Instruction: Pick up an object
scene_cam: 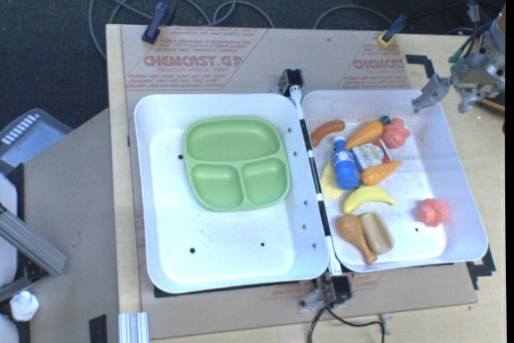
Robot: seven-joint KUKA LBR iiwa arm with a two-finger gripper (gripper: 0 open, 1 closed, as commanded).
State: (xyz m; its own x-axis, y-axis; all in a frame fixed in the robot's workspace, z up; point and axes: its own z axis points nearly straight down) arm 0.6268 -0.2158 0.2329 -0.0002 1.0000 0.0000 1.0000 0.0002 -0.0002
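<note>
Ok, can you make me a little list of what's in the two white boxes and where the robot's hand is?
left bin: a green divided plate
right bin: toy food piled near its left side
toys: blue bottle, banana, two carrots, sausage, chicken drumstick, bread roll
apart from the pile: a pink toy on the bin's right
gripper: above the right bin's far right corner, holding nothing

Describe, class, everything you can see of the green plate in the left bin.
The green plate is a pale green, plastic-looking tray with rounded corners and three compartments: one long one along the far side and two smaller ones nearer the camera. It lies flat and right way up on the floor of the left bin, toward its far right part. Nothing lies in it.
</note>
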